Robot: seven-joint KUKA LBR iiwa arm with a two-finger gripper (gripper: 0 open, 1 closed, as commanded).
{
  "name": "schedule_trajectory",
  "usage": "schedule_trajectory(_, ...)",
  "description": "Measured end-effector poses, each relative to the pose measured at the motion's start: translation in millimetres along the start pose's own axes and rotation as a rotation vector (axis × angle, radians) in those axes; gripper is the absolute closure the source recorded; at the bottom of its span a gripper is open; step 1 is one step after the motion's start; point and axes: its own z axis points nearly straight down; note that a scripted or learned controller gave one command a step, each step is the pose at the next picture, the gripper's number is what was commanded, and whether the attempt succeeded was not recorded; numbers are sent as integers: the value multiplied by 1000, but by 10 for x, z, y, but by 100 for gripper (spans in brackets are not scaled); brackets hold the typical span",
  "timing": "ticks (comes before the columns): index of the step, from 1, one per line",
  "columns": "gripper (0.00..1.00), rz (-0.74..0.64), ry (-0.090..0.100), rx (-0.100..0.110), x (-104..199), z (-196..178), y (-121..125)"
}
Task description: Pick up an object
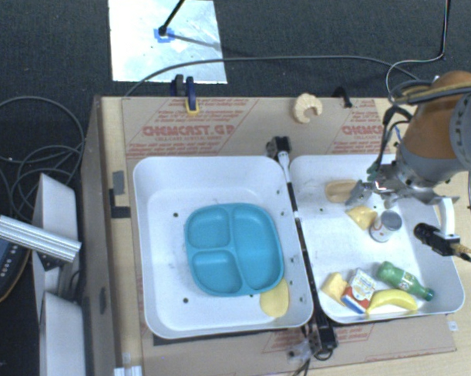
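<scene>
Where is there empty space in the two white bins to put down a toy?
The right bin has bare floor in its middle left, between the divider and the small can. Its front is crowded with the banana, green bottle and small packets. The left bin is mostly taken by the blue plate; only thin strips border it.

I count two white bins on my counter [218,122], a left bin [155,194] and a right bin [439,280]. The left one holds one blue divided plate [234,249] and, at its five o'clock, one yellow piece [276,300]. The right one holds one green bottle [404,280], one banana [392,300], one small carton [360,288], two yellow wedges [334,285] [362,216], one tan piece [340,191] and one small grey cup [385,226]. One pale croissant-shaped toy [308,107] lies on the counter at twelve o'clock.
</scene>
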Motion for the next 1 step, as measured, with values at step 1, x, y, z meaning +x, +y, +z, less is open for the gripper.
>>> schedule_trajectory(1,0,2,-1,0,0,121,-55)
